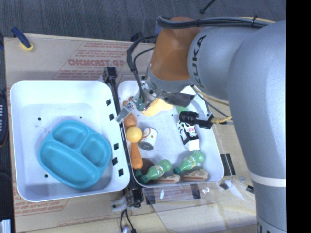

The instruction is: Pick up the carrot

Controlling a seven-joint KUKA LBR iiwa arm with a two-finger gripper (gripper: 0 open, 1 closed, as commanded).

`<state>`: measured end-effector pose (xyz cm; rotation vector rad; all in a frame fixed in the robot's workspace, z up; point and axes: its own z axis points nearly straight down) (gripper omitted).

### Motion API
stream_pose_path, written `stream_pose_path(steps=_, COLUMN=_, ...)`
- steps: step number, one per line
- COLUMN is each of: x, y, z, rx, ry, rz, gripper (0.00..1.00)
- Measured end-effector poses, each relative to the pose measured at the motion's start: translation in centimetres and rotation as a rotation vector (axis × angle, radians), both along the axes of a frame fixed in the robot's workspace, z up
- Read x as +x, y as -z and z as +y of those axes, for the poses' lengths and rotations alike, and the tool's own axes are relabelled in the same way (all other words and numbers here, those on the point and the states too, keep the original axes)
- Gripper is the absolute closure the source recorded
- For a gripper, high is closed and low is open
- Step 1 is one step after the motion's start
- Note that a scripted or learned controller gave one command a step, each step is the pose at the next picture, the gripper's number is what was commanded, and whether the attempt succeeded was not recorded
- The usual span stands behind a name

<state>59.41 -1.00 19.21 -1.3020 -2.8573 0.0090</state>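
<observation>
Two shallow white bins are seen side by side, and the long orange carrot (136, 157) is found in the right-hand bin (212, 152), laid lengthwise against its left wall. A round yellow fruit (134, 133) sits at the carrot's upper end, seemingly resting on it, with a further patch of orange (130, 121) above that may belong to the same carrot. A small white cup on its side (149, 139) lies just beside the fruit, and a green plastic bottle (158, 169) lies near the carrot's lower tip.

The two-finger gripper (132, 109) is held low over the top left corner of that bin, near the orange patch and above the fruit. Whether the claw is spread or pressed together cannot be told, as it is largely masked by the wrist; nothing is seen to be pinched in it.

Several failures can be expected from here. The yellow fruit could be seized or knocked aside instead of the carrot, since the two are crowded together. The bin wall could be struck, because the carrot is pressed against it and little room is left on that side. A grasp taken near one end could let the carrot swing and slip out.
</observation>
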Motion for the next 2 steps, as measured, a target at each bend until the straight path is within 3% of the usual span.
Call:
stream_pose_path(steps=1, x=5.2, y=-0.1, z=-3.5, rx=0.001, ry=-0.114, rz=-0.003, gripper=0.00)
stream_pose_path(steps=2, x=2.4, y=-13.0, z=-2.5, rx=-0.002, ry=-0.436, rz=-0.010, gripper=0.00)
